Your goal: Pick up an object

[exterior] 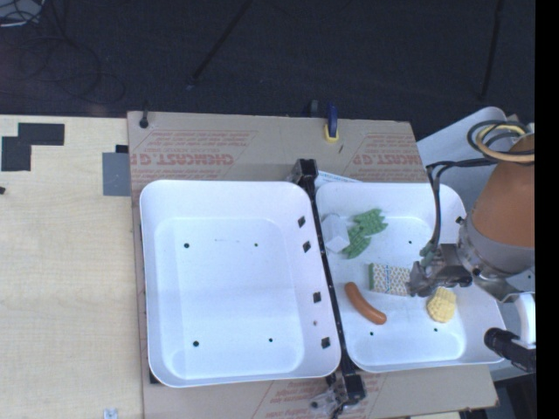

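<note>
The right bin holds all the things, so the arm works there. Nearest lie a sausage and a yellow corn piece, apart from each other on the bin floor. Between them, a little farther, the tool is low, touching the end of a patterned small box, probably its target. If it is clenched or released, I cannot tell. Beyond lies a green toy. The left bin likely waits to receive.

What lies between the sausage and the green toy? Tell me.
In the camera view, only bare white bin floor separates the sausage from the green toy.
</note>
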Controlling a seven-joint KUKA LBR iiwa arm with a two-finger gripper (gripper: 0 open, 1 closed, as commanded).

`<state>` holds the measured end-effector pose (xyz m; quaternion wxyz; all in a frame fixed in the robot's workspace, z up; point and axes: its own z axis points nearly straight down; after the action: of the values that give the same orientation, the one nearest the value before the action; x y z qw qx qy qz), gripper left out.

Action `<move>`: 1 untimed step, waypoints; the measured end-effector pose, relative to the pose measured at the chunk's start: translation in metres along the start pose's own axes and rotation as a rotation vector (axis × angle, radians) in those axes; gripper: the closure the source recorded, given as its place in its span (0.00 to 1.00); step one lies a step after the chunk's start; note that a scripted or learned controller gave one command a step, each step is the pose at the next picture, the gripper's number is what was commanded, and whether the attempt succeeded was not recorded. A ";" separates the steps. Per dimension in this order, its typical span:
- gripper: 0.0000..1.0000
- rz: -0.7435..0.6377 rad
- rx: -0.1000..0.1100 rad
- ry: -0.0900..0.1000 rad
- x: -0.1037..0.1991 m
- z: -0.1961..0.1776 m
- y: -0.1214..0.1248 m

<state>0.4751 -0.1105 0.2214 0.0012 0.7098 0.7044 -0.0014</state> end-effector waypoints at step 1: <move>1.00 -0.020 -0.009 0.006 0.101 -0.069 0.073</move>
<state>0.5493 -0.0097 0.2903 0.0020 0.7026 0.7115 0.0039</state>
